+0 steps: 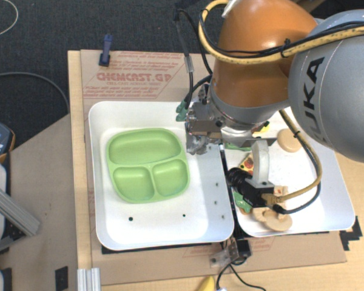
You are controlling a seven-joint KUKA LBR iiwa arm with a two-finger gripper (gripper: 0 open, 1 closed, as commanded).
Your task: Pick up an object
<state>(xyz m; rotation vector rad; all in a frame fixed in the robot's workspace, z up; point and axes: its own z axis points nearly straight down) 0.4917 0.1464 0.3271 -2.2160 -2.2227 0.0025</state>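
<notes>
At the upper left of the frame a small blue clip [105, 50] sits on the edge of a brown printed board [139, 71] that lies on the pale tabletop [51, 141] under both bins.

Moving right, the left shallow white plastic bin [161, 223] holds one thing: a light green moulded plate with three compartments [148, 163], lying flat in the bin's upper half, with bare white floor below it and to its right.

At the plate's upper right corner, near the centre of the frame, the metal two-finger gripper [199, 139] hangs close over the strip of floor between the plate and the wall the two bins share. I cannot tell whether it is apart or together (the orange-banded wrist crowds it from above), and nothing is seen held in it.

The plate is the likeliest thing to take. It looks light, stiff and smooth, so it should not bend, but a slick, thin rim could slip or tip the plate when lifted from one side. The best hold is probably the raised right rim, or the ridge between two compartments.

Further right, the second white bin [327, 193] holds a round pale tan piece [288, 140] and, lower down, a flat tan wooden piece [274, 219], both partly hidden by the arm.
</notes>
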